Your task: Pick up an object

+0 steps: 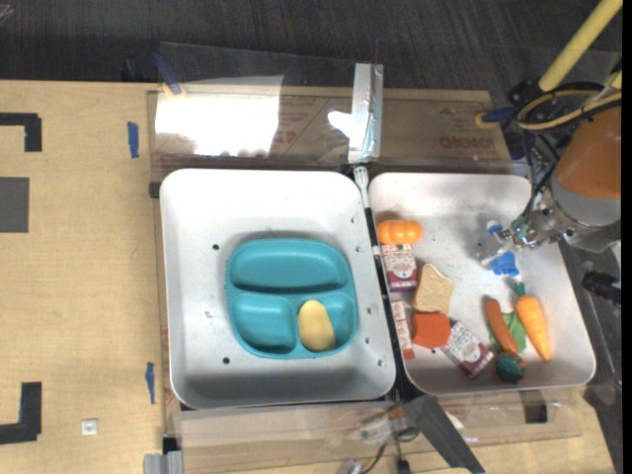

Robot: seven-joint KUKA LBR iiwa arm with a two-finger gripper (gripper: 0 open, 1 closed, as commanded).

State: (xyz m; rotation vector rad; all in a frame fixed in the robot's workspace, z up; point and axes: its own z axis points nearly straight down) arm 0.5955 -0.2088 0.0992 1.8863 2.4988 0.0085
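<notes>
On the counter [79,294]: two shallow white bins side by side, touching along the middle
Left bin [188,215]: holds a teal divided tray [286,275]; a yellow potato-like piece [316,325] lies in the tray's lower right compartment
Right bin [449,200]: holds the loose toy foods
Along its left wall: a small orange pumpkin [399,232] at the top, under it a dark red carton [399,268], then a slice of bread [434,289] and an orange-red block [431,330]
Lower middle: a second small carton [466,348], tilted
Lower right: a carrot [533,326] with green top, beside it a red chili [500,326], and a dark green piece [510,367] under them
Arm [592,166]: comes in from the right, above the bin's upper right corner
Claw [515,233]: low over the upper right part of the right bin, near a small blue thing [505,264]; I cannot tell how wide it is, and I see nothing held in it
</notes>
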